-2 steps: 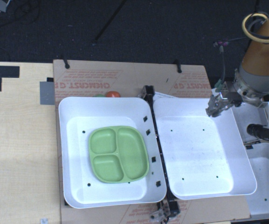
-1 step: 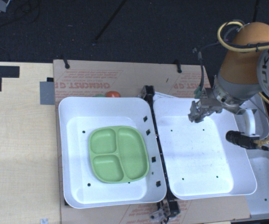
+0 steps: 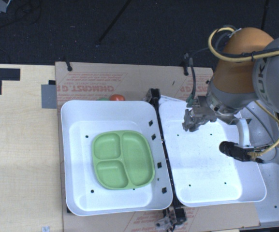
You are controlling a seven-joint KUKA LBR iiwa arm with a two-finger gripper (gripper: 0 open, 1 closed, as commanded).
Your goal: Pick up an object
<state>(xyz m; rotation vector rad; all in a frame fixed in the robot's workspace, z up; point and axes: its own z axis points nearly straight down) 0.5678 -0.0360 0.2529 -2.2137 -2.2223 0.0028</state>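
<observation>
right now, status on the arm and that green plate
Gripper over right bin, holding nothing visible. Green divided plate flat in left bin, untouched. Centre divider between them.

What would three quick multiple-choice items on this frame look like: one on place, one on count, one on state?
1. Where does the green divided plate lie?
A. left bin
B. right bin
C. the bench

2. How many compartments does it have?
A. two
B. three
C. four

3. How does the plate lie?
A. flat, open side up
B. flipped over
C. leaning on a wall

Answers:
1 A, it sits on the floor of the left bin.
2 B, two ridges split it into three.
3 A, the hollows face up.

The gripper is over the right bin.
</observation>
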